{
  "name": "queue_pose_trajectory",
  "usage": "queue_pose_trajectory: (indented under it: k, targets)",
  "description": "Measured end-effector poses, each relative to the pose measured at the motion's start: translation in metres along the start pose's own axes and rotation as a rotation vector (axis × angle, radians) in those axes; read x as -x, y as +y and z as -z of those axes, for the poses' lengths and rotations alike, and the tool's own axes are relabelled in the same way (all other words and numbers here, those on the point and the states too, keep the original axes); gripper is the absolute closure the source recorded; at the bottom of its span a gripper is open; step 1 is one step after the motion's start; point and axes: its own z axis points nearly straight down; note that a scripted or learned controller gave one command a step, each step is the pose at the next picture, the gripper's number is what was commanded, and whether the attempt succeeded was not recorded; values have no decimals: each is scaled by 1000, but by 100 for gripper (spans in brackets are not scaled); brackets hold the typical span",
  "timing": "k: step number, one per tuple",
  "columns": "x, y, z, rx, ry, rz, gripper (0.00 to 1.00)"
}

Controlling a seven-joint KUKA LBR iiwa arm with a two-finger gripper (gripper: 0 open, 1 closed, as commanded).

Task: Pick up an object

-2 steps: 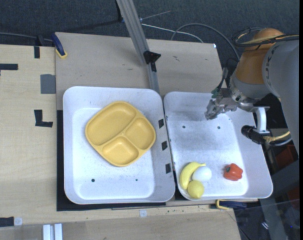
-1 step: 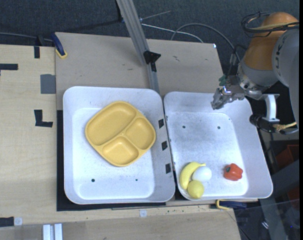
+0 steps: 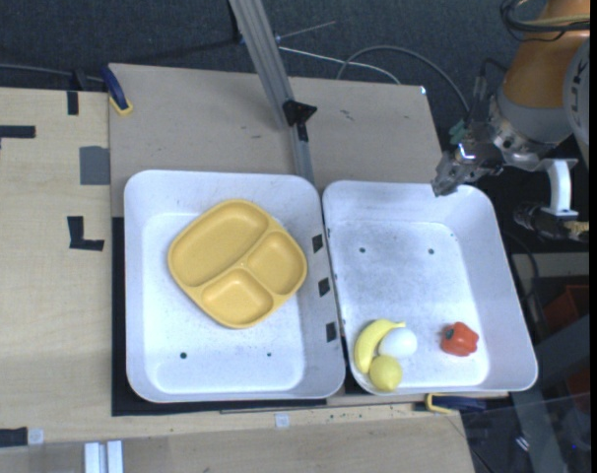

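While we are scanning from the left, we are seeing the bench (image 3: pixel 42 294) lying bare apart from strips of dark tape, and then the left bin (image 3: pixel 146 363). Sitting in this bin, toward its far edge and nearer its right wall, is a yellow divided plate (image 3: pixel 237 262) with three compartments, turned at a slant.

Moving across the seam, we are looking at the right bin (image 3: pixel 496 254). Its contents are crowding the near edge: a banana (image 3: pixel 370 337) is curving beside a white egg (image 3: pixel 400 343), the two touching, and a lemon (image 3: pixel 385 371) is lying just in front of them against the near left corner. A small red pepper (image 3: pixel 459 338) is resting apart from that cluster, toward the near right corner.

Farther right, we are finding the gripper (image 3: pixel 448 181) hanging over the far right corner of the right bin, well apart from all the fruit. It is carrying nothing that we can make out, and we cannot tell how its jaws are standing. The arm (image 3: pixel 545 77) is reaching in behind it from the right.
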Motion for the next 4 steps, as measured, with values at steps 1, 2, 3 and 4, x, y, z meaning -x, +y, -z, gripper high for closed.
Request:
queue_pose_trajectory:
  k: [1,2,3,4]
  targets:
    - [0,1,45,-1,1,0,100]
    - [-45,-19,36,-8,2,2,100]
    - [-107,-25,27,-8,3,5,100]
    - [-154,-35,27,-8,3,4,100]
